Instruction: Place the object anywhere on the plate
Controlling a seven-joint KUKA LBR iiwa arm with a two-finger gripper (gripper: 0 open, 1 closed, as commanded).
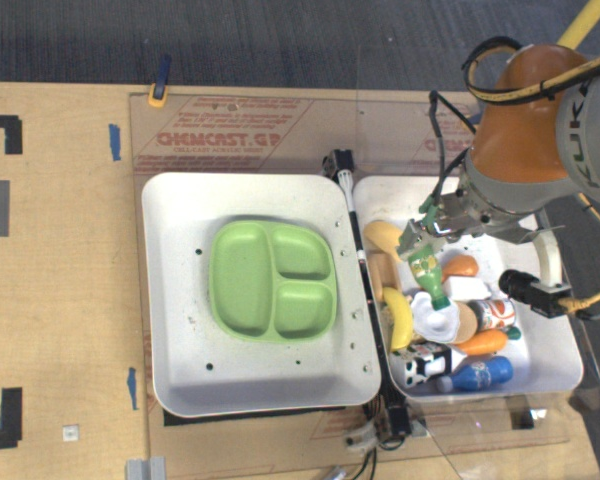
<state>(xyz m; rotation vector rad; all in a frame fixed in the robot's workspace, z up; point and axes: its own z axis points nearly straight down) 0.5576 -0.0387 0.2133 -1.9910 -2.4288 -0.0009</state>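
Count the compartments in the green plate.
3. On the green plate in the left bin: one long along its left side, two smaller stacked on its right.

Green plate (273, 279) in left bin (170, 298), gripper (423, 236) over cluttered right bin (560, 363)

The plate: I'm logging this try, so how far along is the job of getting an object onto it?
Nothing looks done: the green plate in the left bin holds no object. In hand: the tool is down over the pile of toys in the right bin, near a banana. Left: grasp, carry and place.
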